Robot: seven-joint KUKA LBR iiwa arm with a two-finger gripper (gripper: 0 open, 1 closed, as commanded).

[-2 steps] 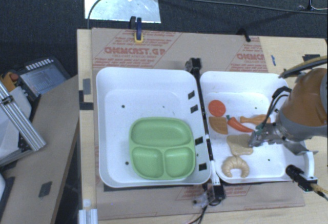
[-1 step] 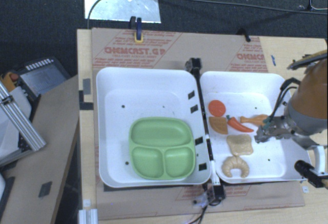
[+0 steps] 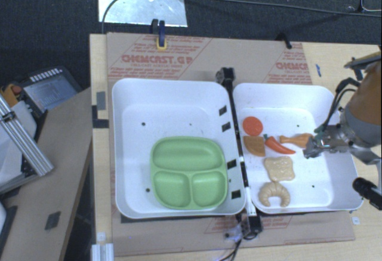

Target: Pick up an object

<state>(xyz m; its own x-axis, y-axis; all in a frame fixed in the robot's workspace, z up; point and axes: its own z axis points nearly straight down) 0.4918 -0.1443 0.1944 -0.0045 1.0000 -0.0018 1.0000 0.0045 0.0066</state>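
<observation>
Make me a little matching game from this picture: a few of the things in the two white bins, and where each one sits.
Things:
1. green divided plate
2. croissant
3. red tomato
4. gripper

Places:
A. front of the right bin
B. left bin
C. right bin, near the divider, farthest back of the foods
D. over the right bin's right part

Pairs: 1-B, 2-A, 3-C, 4-D

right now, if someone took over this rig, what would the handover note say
Gripper: low inside the right bin, near its right side, by the end of an orange piece; nothing seen held.
Things, all in the right bin: red round piece, carrot, brown wedge, tan slice, croissant.
Left bin: green divided tray.
Done: arm reached in. Left: grasp and lift one object.
</observation>
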